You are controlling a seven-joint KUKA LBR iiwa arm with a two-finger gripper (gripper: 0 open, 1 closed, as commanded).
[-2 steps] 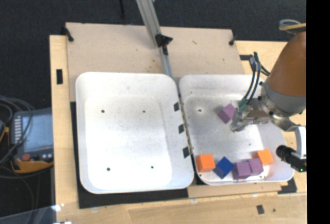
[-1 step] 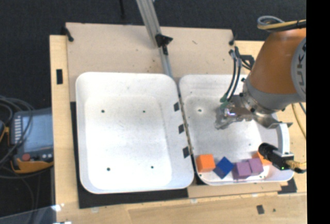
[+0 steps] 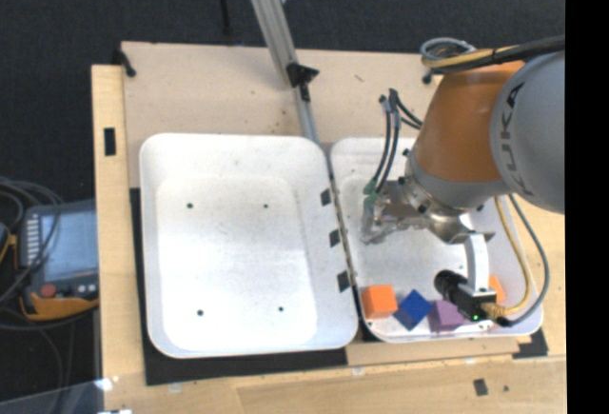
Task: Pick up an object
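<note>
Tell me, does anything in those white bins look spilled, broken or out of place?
Nothing stands out. An orange block, a blue block and a purple block sit huddled at the right bin's near edge, none looking damaged. The end effector hangs over that bin.

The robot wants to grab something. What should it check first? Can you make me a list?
1. Things to grab in the right-hand shallow white bin: ok. A small orange cube, a small blue cube and a small purple cube lie along its near edge.
2. Gripper over a cube: not ok. It hangs over bare bin floor, short of the small orange cube.
3. Space between the cubes: not ok. They sit close together in a row, and blue and purple look as if they touch.
4. More things under the grey and orange arm: cannot tell. It covers much of that bin.
</note>
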